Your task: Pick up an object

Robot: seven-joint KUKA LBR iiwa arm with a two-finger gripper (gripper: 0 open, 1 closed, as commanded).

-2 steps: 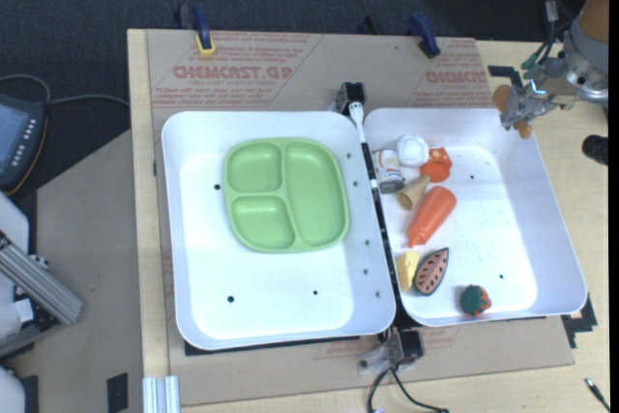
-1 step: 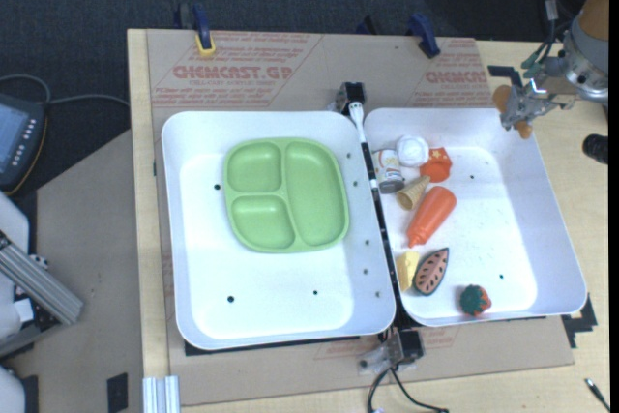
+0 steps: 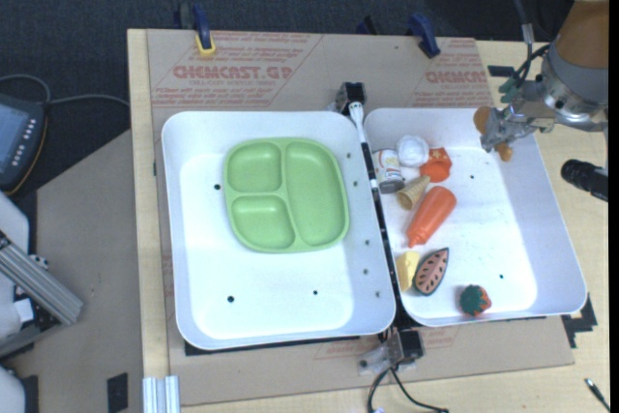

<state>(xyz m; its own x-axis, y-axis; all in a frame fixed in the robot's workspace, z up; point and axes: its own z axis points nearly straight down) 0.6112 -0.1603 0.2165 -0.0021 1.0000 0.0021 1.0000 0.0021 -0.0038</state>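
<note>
The right bin holds several small toy foods along its left side. These include a white round piece, a small can, an orange piece, a tan cone and an orange carrot. Nearer the front lie a yellow piece, a dark oval slice and a red and green strawberry. My gripper hangs over the far right corner of this bin, apart from every item, with nothing visibly held.
The left bin carries a green divided plate. A raised divider separates the two bins. Blue clamps sit on the board's far edge. The arm enters from the upper right.
</note>
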